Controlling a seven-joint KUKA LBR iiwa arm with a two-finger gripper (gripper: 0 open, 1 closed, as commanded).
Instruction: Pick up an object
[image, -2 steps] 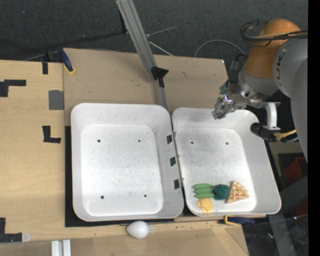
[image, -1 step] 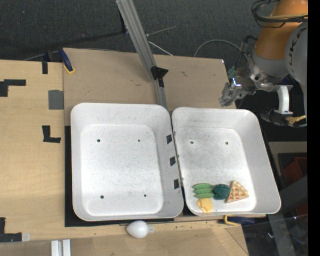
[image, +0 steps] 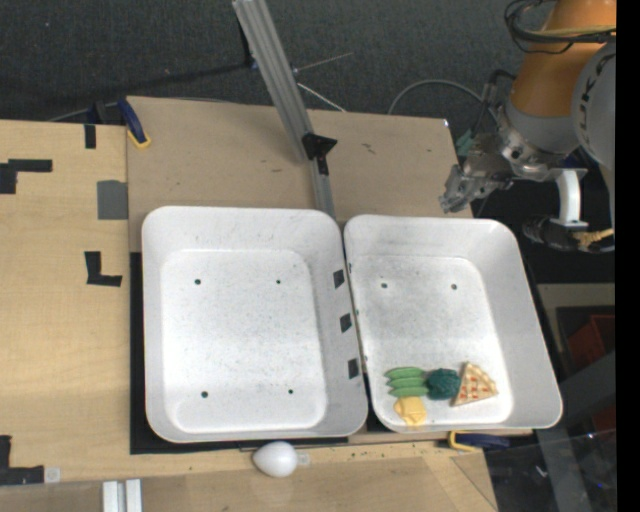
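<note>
End effector (image: 462, 190) hovers beyond right bin's (image: 520, 262) far rim.

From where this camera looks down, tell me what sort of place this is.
Probably a robotics lab bench set up for grasping trials. Two shallow white plastic bins sit side by side on a wooden benchtop marked with black tape, and a grey arm with an orange band reaches in above small toy food pieces.

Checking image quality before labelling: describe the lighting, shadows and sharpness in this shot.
Camera view: lighting is even and soft; the left bin has a brighter floor with faint shadow along its walls; the small toys in the right bin look slightly soft; the gripper at the upper right is dim and blurry.
</note>
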